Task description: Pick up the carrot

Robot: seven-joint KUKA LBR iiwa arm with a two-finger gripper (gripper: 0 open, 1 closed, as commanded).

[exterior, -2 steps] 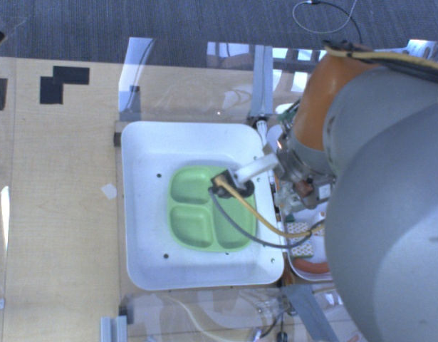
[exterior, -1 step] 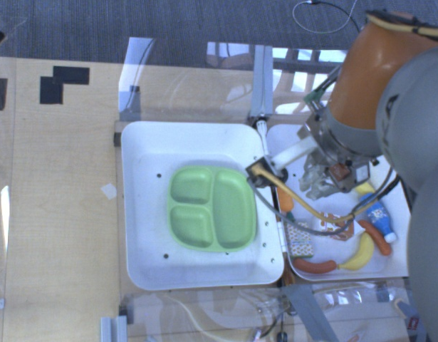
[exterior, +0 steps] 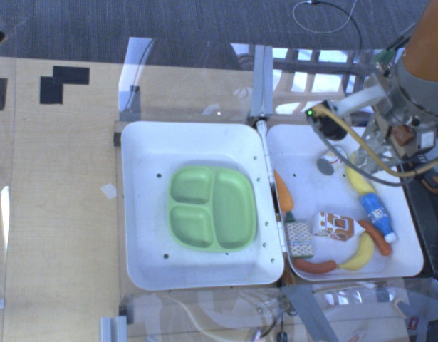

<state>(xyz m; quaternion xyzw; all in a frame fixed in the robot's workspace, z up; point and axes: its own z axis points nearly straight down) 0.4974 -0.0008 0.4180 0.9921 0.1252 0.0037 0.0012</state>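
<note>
Gripper (exterior: 389, 130) state cannot be told; it sits at the upper right, over the right bin's (exterior: 304, 144) far edge, tangled in cables and well apart from the carrot (exterior: 283, 194).

Nearest the camera, a sausage (exterior: 315, 266) and a banana (exterior: 360, 254) lie along the bin's front wall. Behind them come a checked packet (exterior: 299, 239), a small carton (exterior: 334, 225) and a blue bottle (exterior: 377, 216). Farther back is the carrot, against the bin's left wall, beside the divider.

By my judgement the task has hardly begun: reach, grasp and lift are all left.

The carrot is slim and orange with a green top at its near end, lying lengthwise along the wall.
</note>
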